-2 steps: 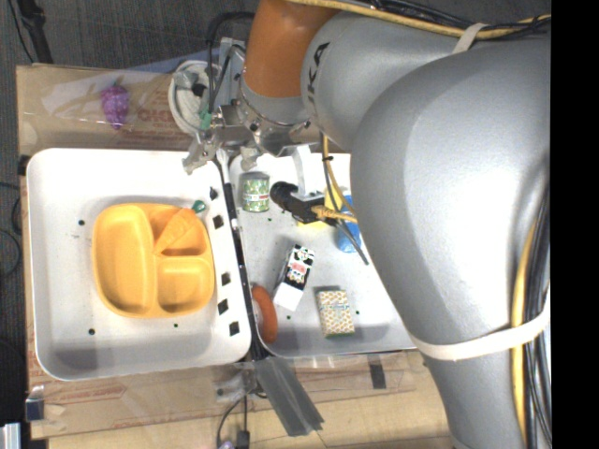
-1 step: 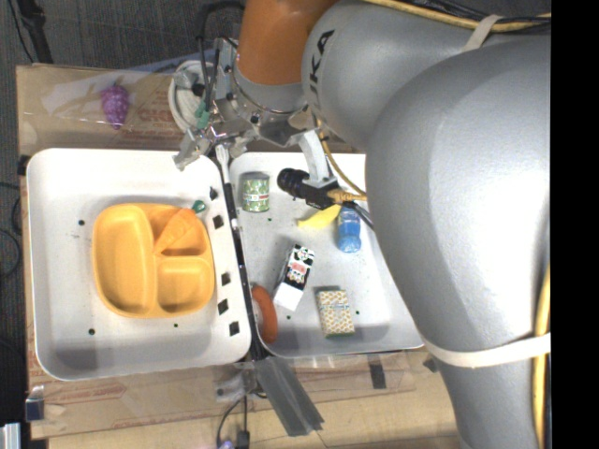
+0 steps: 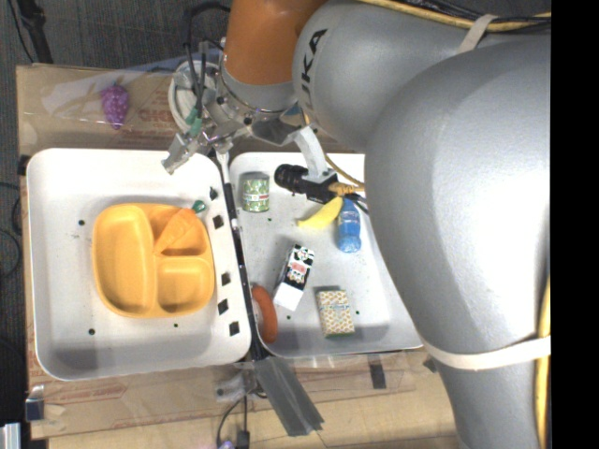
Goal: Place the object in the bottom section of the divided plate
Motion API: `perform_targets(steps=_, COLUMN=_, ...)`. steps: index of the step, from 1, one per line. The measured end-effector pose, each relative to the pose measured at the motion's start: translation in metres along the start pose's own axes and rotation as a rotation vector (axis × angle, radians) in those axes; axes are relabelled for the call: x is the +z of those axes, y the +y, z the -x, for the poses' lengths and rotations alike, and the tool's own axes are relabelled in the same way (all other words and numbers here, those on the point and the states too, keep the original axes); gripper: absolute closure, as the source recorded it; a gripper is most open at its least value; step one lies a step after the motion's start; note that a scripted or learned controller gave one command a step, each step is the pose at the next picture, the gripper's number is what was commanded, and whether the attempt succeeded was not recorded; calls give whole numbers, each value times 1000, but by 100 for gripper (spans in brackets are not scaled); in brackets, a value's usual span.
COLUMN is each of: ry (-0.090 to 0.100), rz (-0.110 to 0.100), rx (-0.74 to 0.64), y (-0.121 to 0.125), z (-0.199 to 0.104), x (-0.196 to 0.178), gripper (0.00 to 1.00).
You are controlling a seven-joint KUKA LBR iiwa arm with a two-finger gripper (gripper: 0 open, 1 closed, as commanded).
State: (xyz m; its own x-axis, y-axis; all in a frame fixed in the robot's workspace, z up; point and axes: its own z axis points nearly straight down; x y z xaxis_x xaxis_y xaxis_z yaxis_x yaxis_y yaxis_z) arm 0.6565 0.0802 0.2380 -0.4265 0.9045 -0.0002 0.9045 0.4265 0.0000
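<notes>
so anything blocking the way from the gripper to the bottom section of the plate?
Nothing visible. The gripper sits over the far rim of the left bin, and the yellow plate lies below it with bare bin floor between. The other items all lie in the right bin.

We see the yellow divided plate lying flat in the middle of the left bin, with one long section along its left side and two smaller sections on its right. All three sections look bare. We cannot tell which thing is the object; several small items lie loose in the right bin, apart from the plate.
</notes>
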Motion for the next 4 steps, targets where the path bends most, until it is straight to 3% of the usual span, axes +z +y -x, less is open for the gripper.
perform_targets(steps=1, ry=1, rz=0, rx=55, y=6, z=-12, x=-96, gripper=0)
perform_targets(steps=4, ry=1, rz=-1, rx=54, y=6, z=-12, x=-95, gripper=0)
